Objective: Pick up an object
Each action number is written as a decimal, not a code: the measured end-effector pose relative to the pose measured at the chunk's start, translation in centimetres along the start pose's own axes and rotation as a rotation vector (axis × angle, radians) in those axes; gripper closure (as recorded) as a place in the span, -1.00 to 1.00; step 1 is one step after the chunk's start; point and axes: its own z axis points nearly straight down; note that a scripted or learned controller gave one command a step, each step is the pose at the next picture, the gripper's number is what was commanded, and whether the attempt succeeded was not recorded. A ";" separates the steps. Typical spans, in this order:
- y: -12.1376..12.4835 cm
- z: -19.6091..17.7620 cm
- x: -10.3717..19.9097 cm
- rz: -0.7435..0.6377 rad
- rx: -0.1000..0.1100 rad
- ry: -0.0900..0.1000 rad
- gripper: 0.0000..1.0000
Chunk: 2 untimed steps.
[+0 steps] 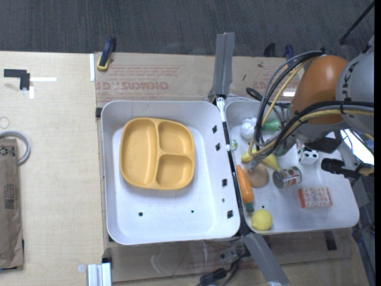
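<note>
The right bin (333, 219) holds several small objects. An orange carrot (243, 184) lies along its left wall, with a yellow lemon (261, 220) below it. A small can (287, 176) lies on its side near the middle, beside a brown round object (258, 176) and a yellow banana (262, 158). A red and white box (314, 196) rests to the right, and a white die (308, 155) sits above the can. My gripper (290, 148) hangs low over the middle of this bin, just above the can and banana, largely hidden by cables.
The left bin (119, 219) holds a yellow divided plate (158, 153). A green object (271, 124) and a white object (248, 126) lie at the right bin's far side. The arm's orange band (321, 82) and looping cables (280, 94) cover that bin's upper right.
</note>
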 end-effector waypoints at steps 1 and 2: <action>-5.5 -8.6 -0.5 -0.187 0.009 0.008 -1.00; 0.2 0.5 -1.3 -0.280 0.007 0.005 -1.00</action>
